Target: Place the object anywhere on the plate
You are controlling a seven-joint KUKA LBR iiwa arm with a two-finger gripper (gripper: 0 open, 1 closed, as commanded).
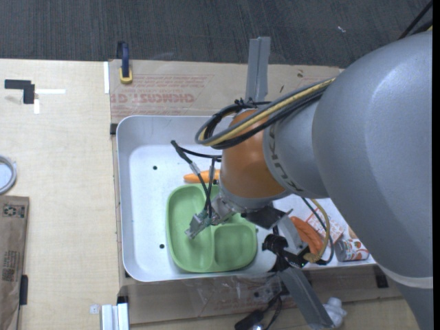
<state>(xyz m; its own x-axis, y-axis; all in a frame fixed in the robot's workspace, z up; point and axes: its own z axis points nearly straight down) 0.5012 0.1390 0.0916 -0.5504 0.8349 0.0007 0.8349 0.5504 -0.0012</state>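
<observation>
Arm [371, 129]: broad, smooth grey casing with a matte sheen, rounded like a large cylinder. Orange band [251, 160] above the wrist, glossy and bulbous. Bundle of cables [275, 108] runs along the casing: black sheaths with one yellow. Thin black leads loop off below the band. Gripper [199, 224]: slim, dull grey metal parts on a darker mount.

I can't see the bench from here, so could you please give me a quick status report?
Gripper low over green plate, fingers unclear. Orange object on bin floor beside plate's far rim, not on plate. Arm covers bin's right side.
</observation>
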